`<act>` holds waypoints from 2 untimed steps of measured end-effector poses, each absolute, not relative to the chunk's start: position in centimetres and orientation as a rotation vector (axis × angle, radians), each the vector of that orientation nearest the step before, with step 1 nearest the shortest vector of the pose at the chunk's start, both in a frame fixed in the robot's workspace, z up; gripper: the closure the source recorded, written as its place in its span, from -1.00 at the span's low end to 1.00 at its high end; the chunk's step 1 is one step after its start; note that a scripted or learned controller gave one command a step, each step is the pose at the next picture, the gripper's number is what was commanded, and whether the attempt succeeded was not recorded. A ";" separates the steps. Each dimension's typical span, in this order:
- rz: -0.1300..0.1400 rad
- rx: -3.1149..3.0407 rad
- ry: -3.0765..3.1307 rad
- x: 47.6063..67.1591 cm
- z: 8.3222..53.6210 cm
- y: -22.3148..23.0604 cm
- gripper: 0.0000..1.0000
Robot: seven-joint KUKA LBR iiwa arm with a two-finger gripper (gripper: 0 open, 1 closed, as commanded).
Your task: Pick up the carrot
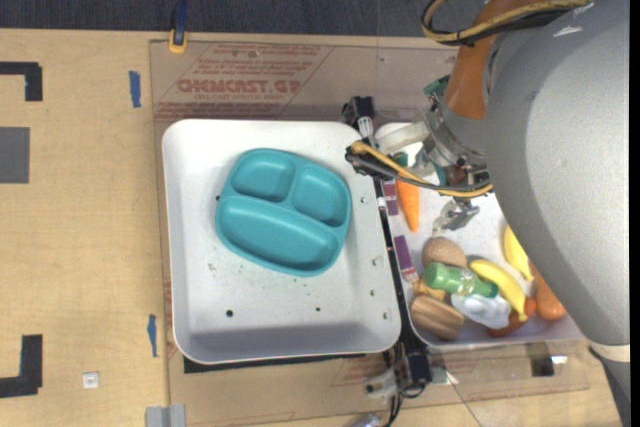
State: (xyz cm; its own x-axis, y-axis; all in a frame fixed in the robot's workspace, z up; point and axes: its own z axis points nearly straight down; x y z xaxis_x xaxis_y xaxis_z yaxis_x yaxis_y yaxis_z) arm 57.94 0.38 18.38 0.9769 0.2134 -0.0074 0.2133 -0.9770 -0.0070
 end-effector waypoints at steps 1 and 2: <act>0.015 -3.120 -0.313 51.4 18.4 1.0 -1.00; 0.005 -3.117 -0.400 57.6 18.4 -4.3 -1.00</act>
